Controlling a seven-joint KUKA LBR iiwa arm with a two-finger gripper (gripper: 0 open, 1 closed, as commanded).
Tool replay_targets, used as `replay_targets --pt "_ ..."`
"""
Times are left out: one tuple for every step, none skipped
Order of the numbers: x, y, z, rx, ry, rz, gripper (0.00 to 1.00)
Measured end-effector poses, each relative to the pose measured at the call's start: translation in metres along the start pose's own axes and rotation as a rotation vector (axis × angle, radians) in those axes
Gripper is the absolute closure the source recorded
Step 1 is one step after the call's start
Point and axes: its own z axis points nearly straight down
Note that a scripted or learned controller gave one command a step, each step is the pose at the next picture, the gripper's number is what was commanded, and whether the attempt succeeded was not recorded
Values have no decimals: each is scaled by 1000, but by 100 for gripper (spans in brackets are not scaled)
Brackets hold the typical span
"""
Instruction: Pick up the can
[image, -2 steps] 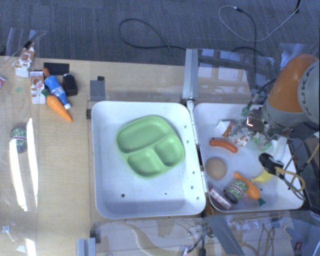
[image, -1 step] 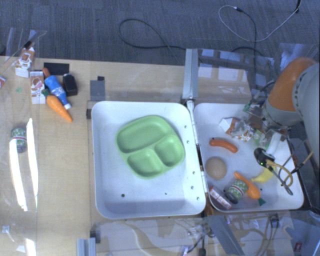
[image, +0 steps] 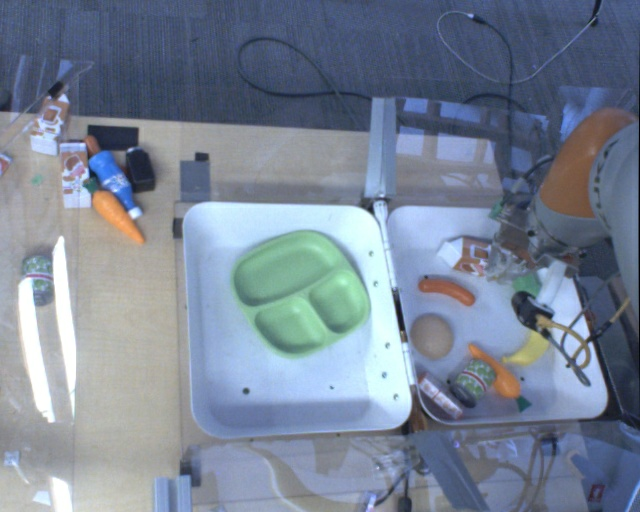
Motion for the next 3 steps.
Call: replay_targets --pt "0 0 0 0 0 0 0" --pt "3 32 -4 28 -1 92 0" --pt "58 22 -25 45 -25 65 0"
